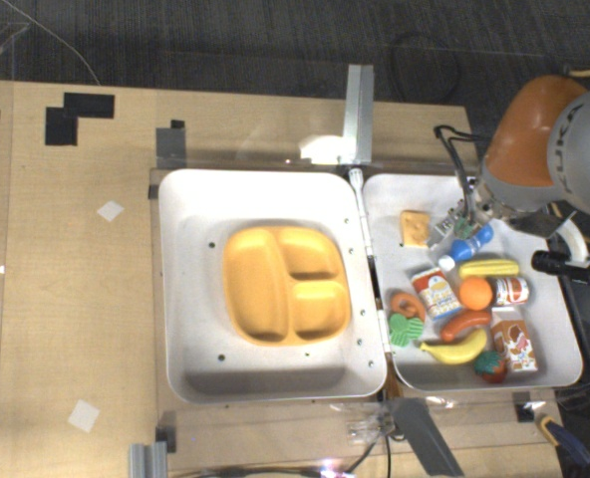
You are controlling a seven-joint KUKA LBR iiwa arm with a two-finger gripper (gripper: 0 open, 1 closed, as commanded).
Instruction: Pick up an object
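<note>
The right bin (564,366) holds several toy foods. Among them are a tan cracker (413,229), a blue bottle (471,243), a yellow corn cob (489,267), an orange (475,293) and a banana (452,350). My gripper (451,229) is low in the far part of this bin, between the cracker and the blue bottle and touching or just above the bottle. The grey wrist and orange band (529,137) rise behind it to the right. Nothing is visibly lifted.
The left bin (180,267) carries a yellow divided tray (280,282). Also in the right bin are a red-white carton (436,293), a small can (511,290), a pretzel (406,305), a green piece (405,330), a red sausage (464,322) and a brown carton (513,345). A metal post (359,113) stands behind the bins.
</note>
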